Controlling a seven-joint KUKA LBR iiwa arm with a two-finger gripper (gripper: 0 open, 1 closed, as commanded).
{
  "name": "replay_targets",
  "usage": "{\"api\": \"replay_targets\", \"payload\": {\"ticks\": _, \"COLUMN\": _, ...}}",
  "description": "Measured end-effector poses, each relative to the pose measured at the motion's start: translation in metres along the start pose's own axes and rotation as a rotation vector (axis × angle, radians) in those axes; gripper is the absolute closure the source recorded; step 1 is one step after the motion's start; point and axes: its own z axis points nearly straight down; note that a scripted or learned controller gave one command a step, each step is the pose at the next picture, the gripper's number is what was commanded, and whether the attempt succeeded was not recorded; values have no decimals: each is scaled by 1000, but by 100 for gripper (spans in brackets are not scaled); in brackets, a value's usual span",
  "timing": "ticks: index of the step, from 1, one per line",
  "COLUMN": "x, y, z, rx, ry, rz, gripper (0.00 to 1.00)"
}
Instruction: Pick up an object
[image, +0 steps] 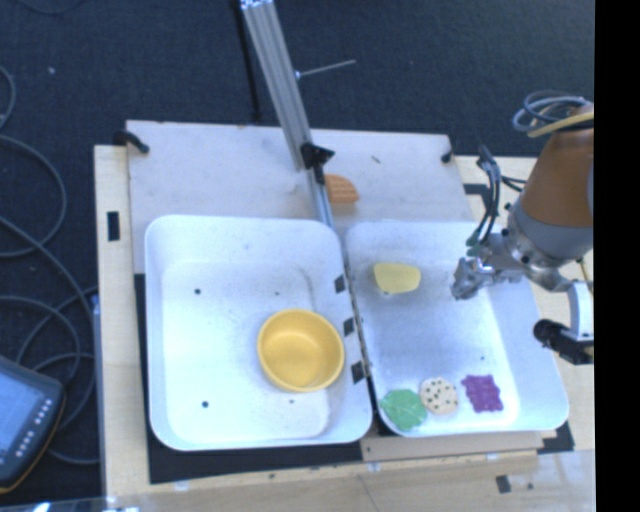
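Dark carpet floor (150, 60), black cables (30, 190), wooden bench (250, 150)

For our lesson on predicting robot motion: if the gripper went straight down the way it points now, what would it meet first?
Most likely the bare floor of the right bin. The gripper hangs over open white surface, right of the yellow piece and apart from it, though depth is hard to judge from this slanted view.

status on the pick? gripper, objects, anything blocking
Gripper low over right bin, nothing seen held. Nearest: yellow piece, apart from it. Green, cookie, purple at front edge. Yellow bowl in left bin. Nothing blocking.
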Motion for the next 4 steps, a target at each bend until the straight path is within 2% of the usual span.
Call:
{"api": "replay_targets", "payload": {"ticks": 1, "x": -1, "y": 2, "z": -44, "rx": 1, "ry": 1, "rz": -11, "gripper": 100}}
{"api": "replay_targets", "payload": {"ticks": 2, "x": 43, "y": 9, "z": -40, "rx": 7, "ry": 3, "rz": -13, "gripper": 100}}
{"api": "replay_targets", "payload": {"ticks": 3, "x": 101, "y": 4, "z": -47, "rx": 8, "ry": 5, "rz": -16, "gripper": 100}}
{"api": "replay_targets", "payload": {"ticks": 4, "x": 152, "y": -5, "z": -36, "rx": 9, "ry": 3, "rz": -14, "gripper": 100}}
